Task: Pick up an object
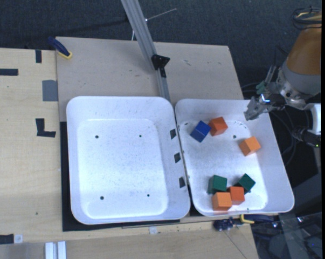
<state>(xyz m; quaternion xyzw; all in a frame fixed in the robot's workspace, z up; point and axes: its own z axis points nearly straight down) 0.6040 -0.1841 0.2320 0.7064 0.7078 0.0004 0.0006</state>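
**Pincer over the right bin's far corner, blocks lying in the bin**

The pincer (254, 111) hangs at the upper right corner of the right bin (275, 171), carried by the grey arm (302, 63) with its orange band, which comes in from the right edge of the view. Whether the pincer is released or clenched cannot be told here; its tip is small and blurred, and no block shows between its parts.

All the blocks lie in the right bin, below and to the left of the pincer. Nearest to it, down and to the left, sits an orange block (219, 125), and touching that one on its far side from the pincer is a blue block (200, 130). Almost straight below the pincer, a little way off, a second orange block (250, 145) lies alone near the bin's right wall.

Further down, well apart from the pincer, a cluster sits at the near end of the bin: a green block (218, 183), a darker green block (247, 182) to its right, and two orange blocks, one small (237, 194) and one larger (222, 200), pressed together just under the green pair.

The left bin (76, 144) lies well to the pincer's left, on the wooden table (22, 161). A grey metal bar (138, 20) slants across the table above both bins.
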